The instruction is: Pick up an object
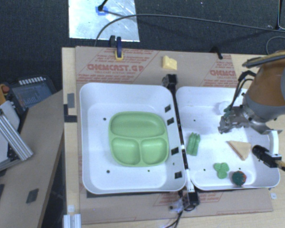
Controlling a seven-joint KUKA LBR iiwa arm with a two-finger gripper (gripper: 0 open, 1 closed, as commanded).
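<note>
Objects for picking lie in the right bin [206, 106]: a tan wedge [241, 149] nearest my pincer [228, 122], a green ridged piece [193, 144] by the divider, a green clover-shaped toy [221, 170] and a round dark-green and red thing [238, 177] near the front wall. The left bin [92, 127] holds a green divided plate [137, 138]. I judge the wedge the easiest target: I would bring the pincer over its middle, turn it across the narrow sides, and go down squarely so it does not skate on the white floor. I cannot tell whether the pincer is wide or narrow; it reads as a dark blur under the arm [270, 91], which is cut off at the right edge. A yellow block [169, 62] sits on the counter [147, 63] behind the bins.
</note>
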